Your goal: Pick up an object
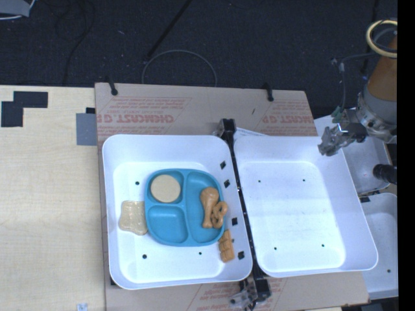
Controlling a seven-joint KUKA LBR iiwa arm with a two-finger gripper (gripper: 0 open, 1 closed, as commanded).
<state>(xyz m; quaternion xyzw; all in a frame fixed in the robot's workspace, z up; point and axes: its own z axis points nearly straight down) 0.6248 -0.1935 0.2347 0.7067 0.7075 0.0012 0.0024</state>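
A blue divided plate (170, 227) lies in the left bin (117, 173). A round tan disc (165, 188) rests in its upper left compartment, and a tan pretzel-like piece (213, 207) lies in its right compartment. A pale bread-like slice (133, 217) sits against the plate's left edge. A small brown piece (226, 246) lies by the plate's lower right, near the divider. My gripper (329, 142) hangs at the right bin's upper right corner, far from all these objects, with nothing visibly in it.
The right bin (305, 251) sits beside the left one, with black clips (227, 129) along the seam between them. Cardboard (194, 112) lies under both bins. The arm's grey body with its orange band (382, 83) stands at the right edge.
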